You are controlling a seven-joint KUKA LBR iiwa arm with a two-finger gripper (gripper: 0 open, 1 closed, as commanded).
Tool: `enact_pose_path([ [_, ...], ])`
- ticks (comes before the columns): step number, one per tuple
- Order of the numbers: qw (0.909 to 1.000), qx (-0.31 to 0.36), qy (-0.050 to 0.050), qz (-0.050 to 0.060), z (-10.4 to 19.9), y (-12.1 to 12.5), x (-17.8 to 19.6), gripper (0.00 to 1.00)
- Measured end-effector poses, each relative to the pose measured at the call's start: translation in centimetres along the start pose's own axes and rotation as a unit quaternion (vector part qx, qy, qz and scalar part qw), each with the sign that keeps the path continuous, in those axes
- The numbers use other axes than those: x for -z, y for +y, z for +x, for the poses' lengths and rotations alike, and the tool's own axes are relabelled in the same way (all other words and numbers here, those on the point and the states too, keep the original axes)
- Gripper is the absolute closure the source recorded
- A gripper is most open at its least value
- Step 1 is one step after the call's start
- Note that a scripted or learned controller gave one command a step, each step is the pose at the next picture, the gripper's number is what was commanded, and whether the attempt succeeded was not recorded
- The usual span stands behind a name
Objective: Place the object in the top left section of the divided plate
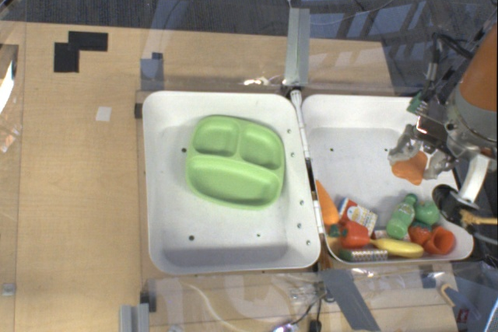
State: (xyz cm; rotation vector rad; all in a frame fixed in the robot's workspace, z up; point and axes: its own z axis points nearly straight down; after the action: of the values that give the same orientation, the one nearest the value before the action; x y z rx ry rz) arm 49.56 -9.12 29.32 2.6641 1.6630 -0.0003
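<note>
1. Two white bins are sitting side by side on a tan wooden bench [70, 167]. The left bin [167, 245] is holding a green divided plate [233, 161]. The right bin [350, 128] is holding a pile of toy food.
2. The plate is lying flat near the middle of the left bin. It has two small sections along its far side and one long section along its near side. Nothing is lying in any of the sections.
3. The grey arm [478, 101] is reaching in from the right, over the right bin's right side. Part of its orange band is showing at the edge of the view.
4. The gripper [418, 154] is pointing down over the right bin. Its fingers are pinching a small orange object [410, 167], which is hanging between them.
5. The orange object is sitting well apart from the green plate, with the wall between the two bins lying in between.
6. The rest of the toys are crowding the near corner of the right bin. A carrot [327, 203] is leaning by the middle wall. A red pepper [355, 235] is sitting next to it. A yellow banana [397, 247] is lying along the near rim. A green bottle [401, 217] is lying close to the banana.
7. A black L shape [78, 48] is marking the bench at the far left.
</note>
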Motion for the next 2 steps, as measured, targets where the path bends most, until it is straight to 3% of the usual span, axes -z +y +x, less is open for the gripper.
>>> enact_pose_path([
  [1, 0.9987, -0.051, 0.000, 0.000, -2.3, 1.5, 2.3, 1.00],
  [2, 0.9877, -0.157, 0.000, 0.001, -8.0, 3.0, -3.2, 1.00],
])
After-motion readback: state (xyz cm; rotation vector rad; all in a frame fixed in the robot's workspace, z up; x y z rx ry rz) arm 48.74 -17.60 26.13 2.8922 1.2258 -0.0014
